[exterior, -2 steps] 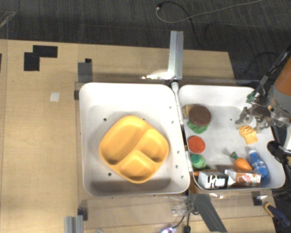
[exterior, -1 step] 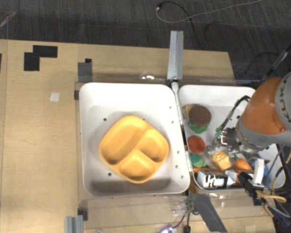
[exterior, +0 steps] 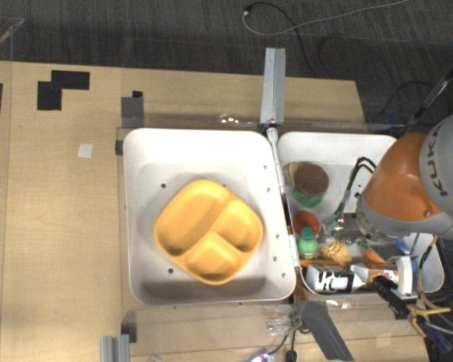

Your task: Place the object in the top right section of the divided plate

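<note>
Jaw state cannot be determined: the arm hides the gripper, which sits low in the right bin. That bin contains a brown-topped item, a red piece, a green piece and a tan object, all clustered close to the arm's wrist. The yellow plate lies centred in the left bin, rotated diagonally. Its three sections hold nothing.

The arm covers much of the right bin and runs off the frame's right edge; the pincer's tips are lost among small jumbled items, too tangled to name.
</note>
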`<state>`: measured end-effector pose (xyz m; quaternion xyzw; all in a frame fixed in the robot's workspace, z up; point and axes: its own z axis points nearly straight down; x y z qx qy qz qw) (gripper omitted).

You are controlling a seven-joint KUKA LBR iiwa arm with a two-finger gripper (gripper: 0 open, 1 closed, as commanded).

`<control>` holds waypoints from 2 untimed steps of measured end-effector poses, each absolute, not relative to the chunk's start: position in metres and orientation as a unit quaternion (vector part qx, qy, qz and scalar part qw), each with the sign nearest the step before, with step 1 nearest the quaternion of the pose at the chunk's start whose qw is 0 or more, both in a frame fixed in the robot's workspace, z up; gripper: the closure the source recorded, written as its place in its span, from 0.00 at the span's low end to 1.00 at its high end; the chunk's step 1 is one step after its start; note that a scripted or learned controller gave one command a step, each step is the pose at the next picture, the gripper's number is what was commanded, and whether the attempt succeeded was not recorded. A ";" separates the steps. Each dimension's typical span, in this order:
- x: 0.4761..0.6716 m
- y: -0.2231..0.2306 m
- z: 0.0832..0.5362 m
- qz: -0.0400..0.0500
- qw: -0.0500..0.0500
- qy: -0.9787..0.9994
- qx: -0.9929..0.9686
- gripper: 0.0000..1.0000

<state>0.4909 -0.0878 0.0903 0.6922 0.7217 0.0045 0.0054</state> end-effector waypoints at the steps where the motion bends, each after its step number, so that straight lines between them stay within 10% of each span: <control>1: 0.493 -0.131 0.091 0.004 0.009 0.840 0.542 1.00; 2: 0.494 -0.094 0.091 0.000 0.012 0.974 0.228 1.00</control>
